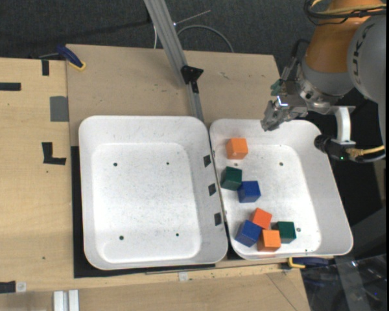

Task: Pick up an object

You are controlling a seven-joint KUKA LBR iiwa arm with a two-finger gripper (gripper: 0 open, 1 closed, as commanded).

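Seven cubes (pixel 236 148) in right bin (pixel 324 193), end effector (pixel 270 123) above rim

The arm (pixel 350 37) enters at the upper right of the frame. Its bulky grey body fills the top right corner, and the orange band wraps the section just above the wrist, bright along its upper edge. From there the wrist slants down and to the left. The gripper (pixel 271 123) hangs at the end of it, right of centre in the upper half of the frame, its dark tip pointing down and slightly left. A white fitting with a black end sticks out below the wrist toward the right edge.
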